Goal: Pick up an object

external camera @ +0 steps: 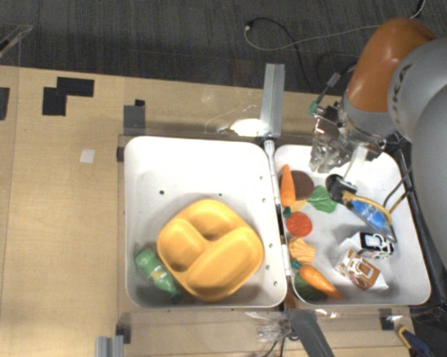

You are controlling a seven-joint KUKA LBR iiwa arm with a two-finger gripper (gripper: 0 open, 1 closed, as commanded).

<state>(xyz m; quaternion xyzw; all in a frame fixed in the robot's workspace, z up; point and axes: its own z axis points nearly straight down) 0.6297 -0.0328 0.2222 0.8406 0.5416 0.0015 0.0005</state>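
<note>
My gripper [328, 154] hangs over the far left corner of the right bin [406, 239], just above its back wall. Nothing shows between its tips. Just below it in the bin lie an orange carrot [288, 185], a brown round piece [304, 184] and a green leaf [324, 202]. Further toward the front sit a red tomato [299, 225], a pale ridged piece [303, 251] and a second carrot [317, 280]. A blue object [369, 213], a small black-and-white item [376, 243] and a printed packet [359, 270] lie on the right side.
The left bin [195, 150] holds a big yellow lumpy object [210, 247] and a green item [153, 269] at its front left corner. A metal divider post [273, 95] stands between the bins at the back. The arm's grey body [431, 93] looms over the right bin's far right.
</note>
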